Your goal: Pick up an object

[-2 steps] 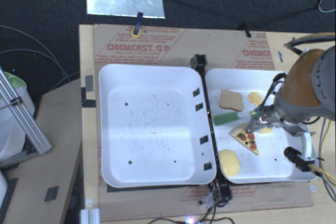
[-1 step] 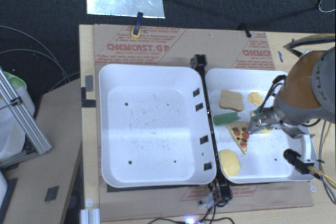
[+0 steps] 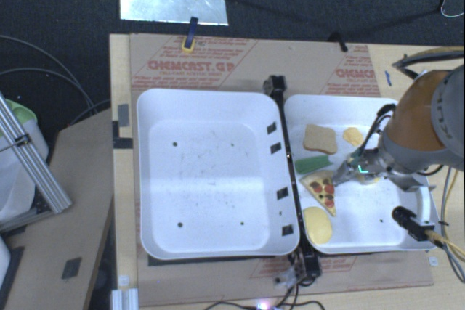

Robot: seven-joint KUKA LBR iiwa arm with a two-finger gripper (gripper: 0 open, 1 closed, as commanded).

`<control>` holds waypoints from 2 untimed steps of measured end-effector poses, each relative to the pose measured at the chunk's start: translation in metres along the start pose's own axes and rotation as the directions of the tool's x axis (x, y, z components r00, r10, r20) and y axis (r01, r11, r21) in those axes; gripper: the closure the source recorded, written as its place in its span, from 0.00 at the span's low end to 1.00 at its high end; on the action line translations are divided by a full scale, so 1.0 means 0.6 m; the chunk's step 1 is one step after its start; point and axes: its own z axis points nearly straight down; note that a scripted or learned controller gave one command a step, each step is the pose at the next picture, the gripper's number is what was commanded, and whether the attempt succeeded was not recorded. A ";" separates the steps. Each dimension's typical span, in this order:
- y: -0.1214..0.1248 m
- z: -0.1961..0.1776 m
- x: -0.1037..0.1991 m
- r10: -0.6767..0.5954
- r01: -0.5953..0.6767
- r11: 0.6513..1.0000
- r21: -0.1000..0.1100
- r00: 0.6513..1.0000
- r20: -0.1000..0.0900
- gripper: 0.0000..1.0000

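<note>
The right bin point(image 3: 378, 232) holds several toy foods. A tan bread slice point(image 3: 320, 138) lies at its back, with a small yellow piece point(image 3: 354, 136) to the right of it. A green strip point(image 3: 314, 163) lies by the left wall, a pizza slice point(image 3: 320, 189) sits just in front of it, and a pale yellow round piece point(image 3: 317, 224) is at the front left corner. My gripper point(image 3: 340, 176) is low in the right bin, pointing left, with its tip at the right edge of the pizza slice. I see nothing lifted.
The left bin point(image 3: 145, 178) stands beside the right one, with black clips point(image 3: 279, 170) along the shared wall. The arm's grey and orange body point(image 3: 425, 127) covers the right bin's right side. A black part point(image 3: 408, 221) sticks out near the front right corner.
</note>
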 end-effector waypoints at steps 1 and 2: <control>-0.088 0.002 0.059 0.001 0.000 1.000 0.007 1.000 -0.004 0.00; -0.014 -0.176 0.187 -0.013 0.013 1.000 -0.011 1.000 -0.003 0.00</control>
